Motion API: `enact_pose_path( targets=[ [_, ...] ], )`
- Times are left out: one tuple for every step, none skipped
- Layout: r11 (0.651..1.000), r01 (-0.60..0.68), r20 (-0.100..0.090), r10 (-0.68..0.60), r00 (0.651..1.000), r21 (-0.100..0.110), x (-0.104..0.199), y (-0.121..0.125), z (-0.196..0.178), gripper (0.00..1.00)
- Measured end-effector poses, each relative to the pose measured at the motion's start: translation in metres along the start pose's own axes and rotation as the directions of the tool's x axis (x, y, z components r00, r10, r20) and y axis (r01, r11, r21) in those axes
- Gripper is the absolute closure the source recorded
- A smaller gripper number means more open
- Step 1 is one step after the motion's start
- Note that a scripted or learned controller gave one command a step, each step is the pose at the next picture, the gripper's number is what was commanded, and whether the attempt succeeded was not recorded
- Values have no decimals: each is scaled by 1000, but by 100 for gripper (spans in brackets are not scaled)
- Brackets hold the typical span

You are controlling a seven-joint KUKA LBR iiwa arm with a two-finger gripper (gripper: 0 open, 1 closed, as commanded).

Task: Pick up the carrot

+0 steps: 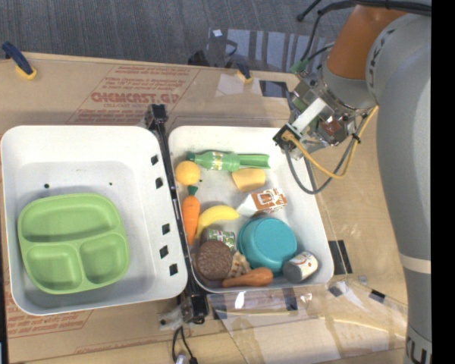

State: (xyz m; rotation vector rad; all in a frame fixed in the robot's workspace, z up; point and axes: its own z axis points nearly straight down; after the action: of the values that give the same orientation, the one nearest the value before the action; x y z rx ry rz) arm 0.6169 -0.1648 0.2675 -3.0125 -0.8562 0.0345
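The arm's claw (pixel 307 131) hangs over the upper right corner of the right bin (pixel 312 203), its opening impossible to tell from this angle. The carrot (pixel 190 214) lies along that bin's left wall, below a lemon (pixel 186 174) and beside a banana (pixel 216 217). A green tray (pixel 72 241) fills the left bin (pixel 30 150).

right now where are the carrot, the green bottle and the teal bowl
carrot (pixel 190 214), camera view, middle of its orange body
green bottle (pixel 226 160), camera view, its body
teal bowl (pixel 268 243), camera view, its centre
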Motion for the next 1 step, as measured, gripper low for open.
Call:
enact_pose_path(
  targets=[
    [943,-332,-8,332,943,2,-19,-57,50,100]
  ],
)
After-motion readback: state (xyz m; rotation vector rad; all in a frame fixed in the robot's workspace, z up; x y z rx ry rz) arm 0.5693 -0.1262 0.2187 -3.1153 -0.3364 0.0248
